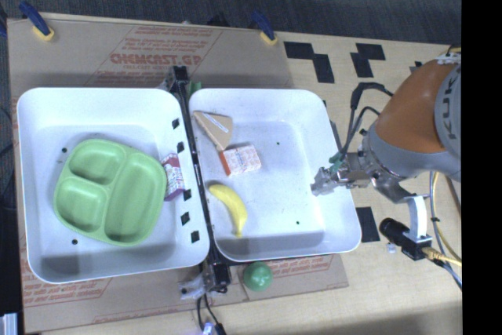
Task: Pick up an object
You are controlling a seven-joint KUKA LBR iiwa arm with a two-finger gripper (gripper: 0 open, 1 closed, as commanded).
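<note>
- The claw [323, 183] hangs over the right rim of the right bin [333, 137], at the end of the grey arm [420, 121] with its orange band that reaches in from the right
- I cannot tell how the claw stands, released or clenched: it is small and blurred here, and nothing can be made out in it
- Whether it touches the bin's rim or hovers above it is also unclear
- The right bin holds three things, all well apart from the claw, toward the bin's left side: one tan wedge [214, 128] near the upper left, one small red-and-white carton [241, 160] just below it, and one banana [230, 207] lying lower, close to the divide between the bins
- Bare white floor lies between the claw and these three things
- The left bin [31, 169] holds one green sectioned tray [110, 190] with three compartments, and one small packet [173, 176] wedged between the tray and the bin's right wall
- One green ball [256, 275] sits on the worktop [345, 302] just below the right bin
- Two blue-and-yellow clamps [38, 21] pin the cardboard sheet [157, 51] at the far edge
</note>
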